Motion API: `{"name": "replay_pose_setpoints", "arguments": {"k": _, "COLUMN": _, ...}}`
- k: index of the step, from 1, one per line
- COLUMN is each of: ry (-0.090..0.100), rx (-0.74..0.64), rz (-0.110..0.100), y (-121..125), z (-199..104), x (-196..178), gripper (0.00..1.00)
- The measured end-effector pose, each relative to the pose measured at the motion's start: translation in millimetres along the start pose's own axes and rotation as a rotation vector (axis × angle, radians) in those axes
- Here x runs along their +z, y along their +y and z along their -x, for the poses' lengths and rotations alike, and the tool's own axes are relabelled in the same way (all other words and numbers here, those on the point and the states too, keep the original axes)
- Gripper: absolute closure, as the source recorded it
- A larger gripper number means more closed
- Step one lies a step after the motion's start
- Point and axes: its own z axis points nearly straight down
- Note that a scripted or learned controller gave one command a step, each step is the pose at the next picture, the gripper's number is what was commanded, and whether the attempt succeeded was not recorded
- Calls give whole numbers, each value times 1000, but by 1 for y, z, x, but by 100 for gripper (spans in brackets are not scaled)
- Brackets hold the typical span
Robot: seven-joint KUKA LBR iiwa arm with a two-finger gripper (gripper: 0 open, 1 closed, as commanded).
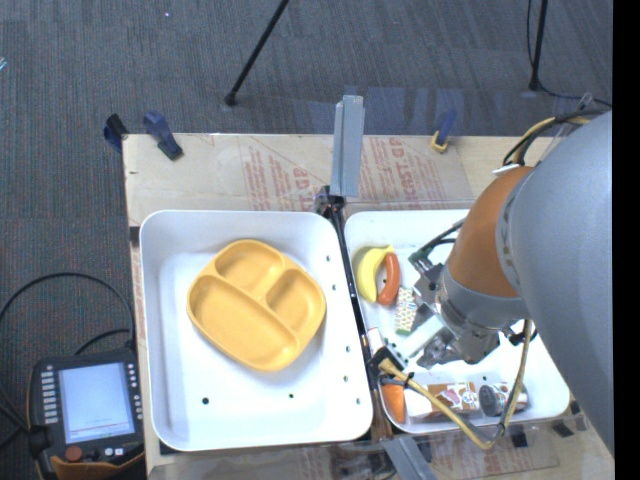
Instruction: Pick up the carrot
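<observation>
my tool point(400, 351) low in right bin point(548, 368), cannot tell its state. carrot point(394, 401) wedged in bin's near-left corner, just below tool. risk: bin wall blocks descent; yellow cable point(440, 405) beside carrot snags; snack bar point(462, 396) gets grabbed instead.
</observation>
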Motion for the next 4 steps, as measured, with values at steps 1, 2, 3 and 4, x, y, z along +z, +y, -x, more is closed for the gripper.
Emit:
{"name": "replay_pose_setpoints", "arguments": {"k": 1, "ry": -1, "rx": 95, "rz": 0, "y": -5, "z": -3, "x": 0, "gripper": 100}}
{"name": "replay_pose_setpoints", "arguments": {"k": 2, "ry": -1, "rx": -169, "rz": -1, "y": -44, "z": -24, "x": 0, "gripper": 100}}
{"name": "replay_pose_setpoints", "arguments": {"k": 3, "ry": -2, "rx": -209, "rz": 1, "y": -93, "z": -52, "x": 0, "gripper": 100}}
{"name": "replay_pose_setpoints", "arguments": {"k": 4, "ry": -1, "rx": -248, "rz": 2, "y": -64, "z": -51, "x": -51, "gripper": 100}}
